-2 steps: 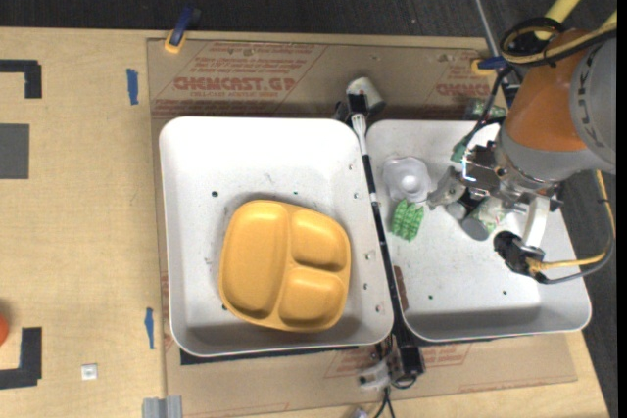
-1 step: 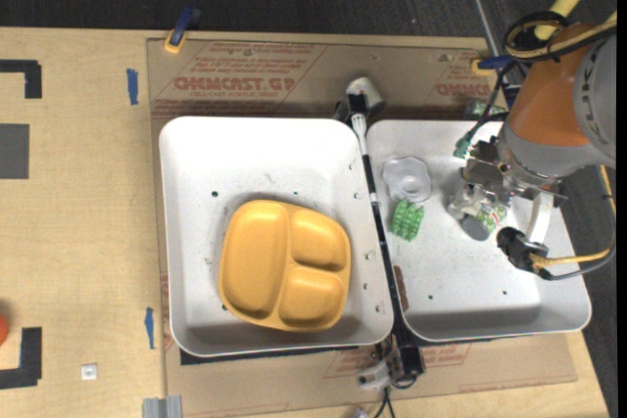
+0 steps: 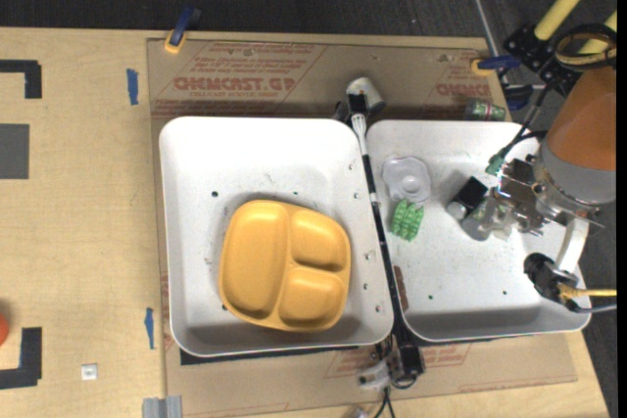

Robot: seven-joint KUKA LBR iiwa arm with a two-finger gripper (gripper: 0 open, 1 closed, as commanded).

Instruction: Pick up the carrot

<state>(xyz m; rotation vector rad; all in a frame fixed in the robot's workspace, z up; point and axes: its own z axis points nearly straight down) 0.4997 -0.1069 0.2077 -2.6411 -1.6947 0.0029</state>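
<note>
Just claw (image 3: 477,209) above right bin (image 3: 441,308)

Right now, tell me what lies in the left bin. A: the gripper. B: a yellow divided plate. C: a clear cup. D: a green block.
B: the yellow plate sits in the left bin, while the green block, clear cup and gripper are over the right bin.

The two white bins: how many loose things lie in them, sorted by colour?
Yellow: 1, the divided plate in the left bin
Green: 1, the small block in the right bin
Clear: 1, the cup, right bin
Total: 3
</note>
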